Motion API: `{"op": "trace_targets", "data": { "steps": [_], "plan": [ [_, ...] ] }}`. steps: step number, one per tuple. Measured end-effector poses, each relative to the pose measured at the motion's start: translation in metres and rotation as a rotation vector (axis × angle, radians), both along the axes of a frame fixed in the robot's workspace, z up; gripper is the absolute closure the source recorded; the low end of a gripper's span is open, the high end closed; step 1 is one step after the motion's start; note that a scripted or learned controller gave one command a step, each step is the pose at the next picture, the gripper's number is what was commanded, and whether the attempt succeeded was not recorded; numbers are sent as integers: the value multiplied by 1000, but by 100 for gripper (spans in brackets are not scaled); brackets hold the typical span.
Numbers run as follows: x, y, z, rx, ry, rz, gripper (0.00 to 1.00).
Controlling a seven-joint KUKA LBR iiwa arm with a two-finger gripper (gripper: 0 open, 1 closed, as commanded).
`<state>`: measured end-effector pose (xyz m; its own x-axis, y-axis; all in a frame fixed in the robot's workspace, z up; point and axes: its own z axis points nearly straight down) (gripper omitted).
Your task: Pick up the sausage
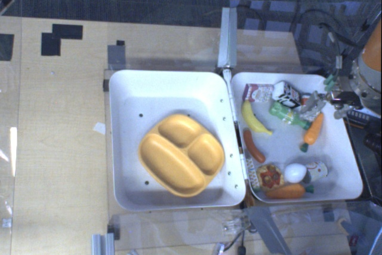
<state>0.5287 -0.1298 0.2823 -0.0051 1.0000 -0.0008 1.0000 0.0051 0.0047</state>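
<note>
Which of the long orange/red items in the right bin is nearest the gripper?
The carrot with the green tip, lying just below the gripper at the right bin's upper right. The sausage lies by the left wall; the other carrot lies along the bottom.

Bench (59, 146): pale wood-coloured top with black square markings at its far left. Directly on it, two shallow white bins side by side, rims touching. Left bin (119, 146): sits about mid-bench. Right bin (352, 170): just beside it, toward the right edge. A grey metal bar (227, 39) runs away from their junction, far side.
</note>
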Motion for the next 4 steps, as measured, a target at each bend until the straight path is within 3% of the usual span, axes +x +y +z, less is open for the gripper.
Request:
{"op": "trace_targets", "data": {
  "steps": [1,2,3,4],
  "plan": [
    [-28,34,-113,0,1,207,0],
    [-1,37,-193,-3,-8,389,0],
    [82,8,-193,-2,-7,348,0],
    [84,9,-181,-2,-14,351,100]
  ]
}}
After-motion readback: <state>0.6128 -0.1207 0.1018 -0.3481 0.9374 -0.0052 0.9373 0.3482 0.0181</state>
